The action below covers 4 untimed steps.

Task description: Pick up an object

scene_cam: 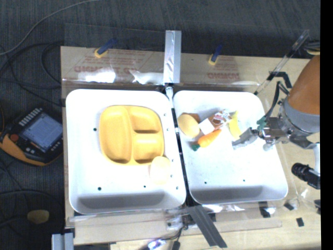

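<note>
Dark grey carpet (47, 20) all around bench (78, 61). Thin cable (67, 7) snakes over carpet above bench. Orange-edged pendant (32, 135) on carpet left of bench. Even overhead light, soft shadows.

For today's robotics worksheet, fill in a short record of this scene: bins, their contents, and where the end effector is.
left bin: yellow tray; pale round piece by its lower right corner
right bin: egg, carrot, red-and-white item, yellow piece, clustered in upper half
end effector: over right bin's right side, right of the cluster
</note>
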{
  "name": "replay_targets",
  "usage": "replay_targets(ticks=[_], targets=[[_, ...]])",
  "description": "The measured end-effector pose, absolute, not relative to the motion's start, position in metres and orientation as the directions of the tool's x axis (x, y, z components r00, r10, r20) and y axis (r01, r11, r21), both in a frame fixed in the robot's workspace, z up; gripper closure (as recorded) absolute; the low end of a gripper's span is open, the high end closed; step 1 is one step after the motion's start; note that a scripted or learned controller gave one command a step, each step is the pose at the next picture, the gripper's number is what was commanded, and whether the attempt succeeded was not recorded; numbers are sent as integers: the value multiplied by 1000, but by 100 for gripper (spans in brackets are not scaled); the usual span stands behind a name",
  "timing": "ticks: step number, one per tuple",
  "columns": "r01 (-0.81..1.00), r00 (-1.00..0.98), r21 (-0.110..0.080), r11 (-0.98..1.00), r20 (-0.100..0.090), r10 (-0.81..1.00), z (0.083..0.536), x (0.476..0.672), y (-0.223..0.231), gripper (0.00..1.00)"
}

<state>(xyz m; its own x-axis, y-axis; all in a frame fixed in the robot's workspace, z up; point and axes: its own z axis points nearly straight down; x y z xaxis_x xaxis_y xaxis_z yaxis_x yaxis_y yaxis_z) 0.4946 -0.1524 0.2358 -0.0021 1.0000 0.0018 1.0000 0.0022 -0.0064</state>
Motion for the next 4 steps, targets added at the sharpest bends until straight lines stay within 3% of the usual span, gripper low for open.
replay_targets(ticks=[1,2,3,4], targets=[[924,-383,-4,383,3,924,217,537,-104,0],[997,-83,-7,83,2,997,119,554,-118,0],[999,-49,-6,49,0,999,109,621,-131,0],[999,-50,-12,50,-1,999,116,620,-132,100]])
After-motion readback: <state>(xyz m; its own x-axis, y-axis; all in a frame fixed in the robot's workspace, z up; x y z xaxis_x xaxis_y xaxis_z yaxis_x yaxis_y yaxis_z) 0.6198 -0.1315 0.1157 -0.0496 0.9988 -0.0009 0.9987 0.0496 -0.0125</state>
